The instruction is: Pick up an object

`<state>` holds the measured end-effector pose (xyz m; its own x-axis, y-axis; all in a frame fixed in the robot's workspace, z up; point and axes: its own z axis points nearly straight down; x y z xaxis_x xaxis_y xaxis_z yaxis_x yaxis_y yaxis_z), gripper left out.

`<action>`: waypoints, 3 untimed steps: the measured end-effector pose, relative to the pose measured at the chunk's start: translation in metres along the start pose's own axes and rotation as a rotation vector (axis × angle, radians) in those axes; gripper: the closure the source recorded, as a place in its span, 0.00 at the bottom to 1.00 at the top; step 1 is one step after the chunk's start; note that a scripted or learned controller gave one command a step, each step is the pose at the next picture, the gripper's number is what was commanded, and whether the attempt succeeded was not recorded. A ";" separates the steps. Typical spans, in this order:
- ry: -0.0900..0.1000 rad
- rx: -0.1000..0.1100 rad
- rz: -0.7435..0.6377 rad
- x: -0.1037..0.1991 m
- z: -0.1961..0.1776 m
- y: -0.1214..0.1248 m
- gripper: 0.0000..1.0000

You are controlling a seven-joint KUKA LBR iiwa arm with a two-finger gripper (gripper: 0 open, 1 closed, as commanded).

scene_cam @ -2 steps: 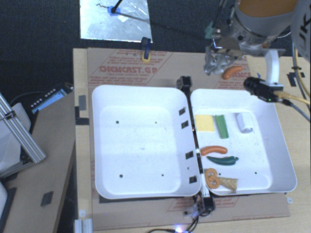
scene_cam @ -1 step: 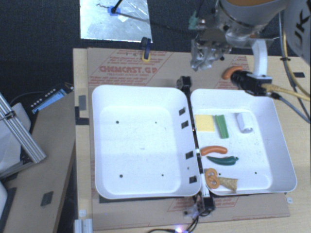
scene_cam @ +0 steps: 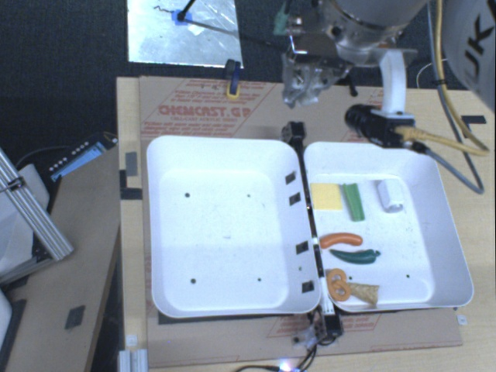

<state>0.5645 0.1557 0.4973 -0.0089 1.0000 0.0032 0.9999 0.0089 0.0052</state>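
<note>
My gripper (scene_cam: 304, 88) hangs high above the bench's far edge, beyond the seam between the two bins, and nothing shows in it. The right bin (scene_cam: 422, 246) holds a yellow square block (scene_cam: 327, 197), a green stick (scene_cam: 353, 201) beside it and a pale grey cylinder (scene_cam: 389, 196) further right. Lower down lie an orange sausage-shaped piece (scene_cam: 341, 240), a dark green pepper (scene_cam: 357, 256), an orange pretzel (scene_cam: 337, 283) and a tan cracker (scene_cam: 363, 291). All of these lie well below and in front of the gripper.
The left bin (scene_cam: 225, 231) sits beside the right one, joined by a black hinge strip (scene_cam: 304, 223). A yellow and blue clamp (scene_cam: 232, 80) stands at the back of the cardboard sheet. A metal rail (scene_cam: 31, 215) lies off the bench at the left.
</note>
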 end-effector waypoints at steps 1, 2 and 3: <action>0.000 0.001 0.000 0.037 -0.028 -0.027 1.00; 0.000 0.004 0.000 0.071 -0.039 -0.072 1.00; -0.004 0.004 0.009 0.078 -0.036 0.003 1.00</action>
<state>0.5661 0.2337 0.5332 0.0005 1.0000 -0.0006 1.0000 -0.0005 0.0015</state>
